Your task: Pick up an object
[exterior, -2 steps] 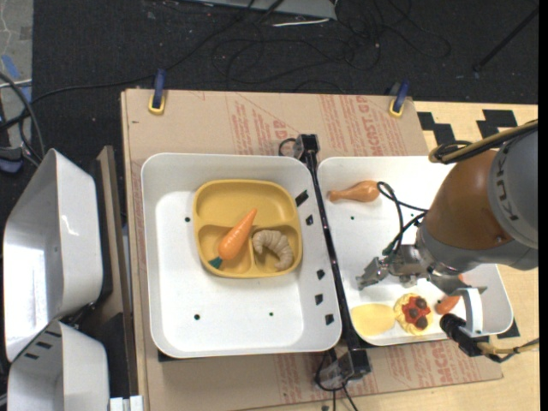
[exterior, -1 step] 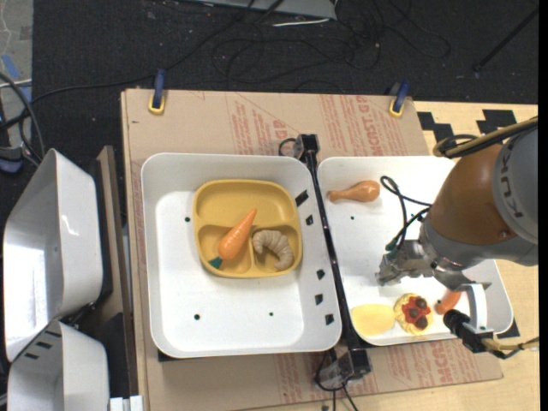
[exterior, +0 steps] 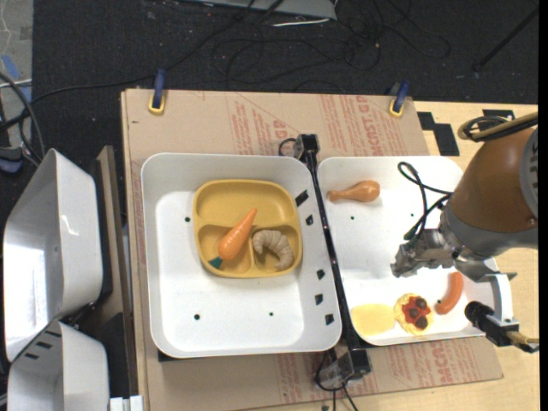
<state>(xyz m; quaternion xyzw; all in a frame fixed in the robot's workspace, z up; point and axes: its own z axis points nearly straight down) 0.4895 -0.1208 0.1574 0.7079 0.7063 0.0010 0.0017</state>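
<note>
arm: grey w/ orange band, reaches in from right, over right bin (exterior: 377, 178)
pincer (exterior: 409, 262): low over right bin floor, just left of sausage; fingers too dark/small, can't tell if spread or pressed together, nothing seen pinched
sausage (exterior: 450, 293): red-orange, right bin, near its front right corner, tilted, partly under arm
pizza slice (exterior: 414, 311): right bin front edge, just left of sausage, below pincer
yellow flat piece (exterior: 372, 318): right bin front, just left of pizza slice
chicken leg (exterior: 356, 193): right bin back, well apart from pincer, lying on its side
left bin (exterior: 171, 315): touching right bin along middle divider
yellow plate (exterior: 247, 227): centre of left bin, w/ compartments
carrot (exterior: 237, 235): on yellow plate, slanted across left compartment
shrimp (exterior: 274, 247): on yellow plate, just right of carrot
surface (exterior: 231, 122): brown board under both bins, yellow clamps at back edge
</note>
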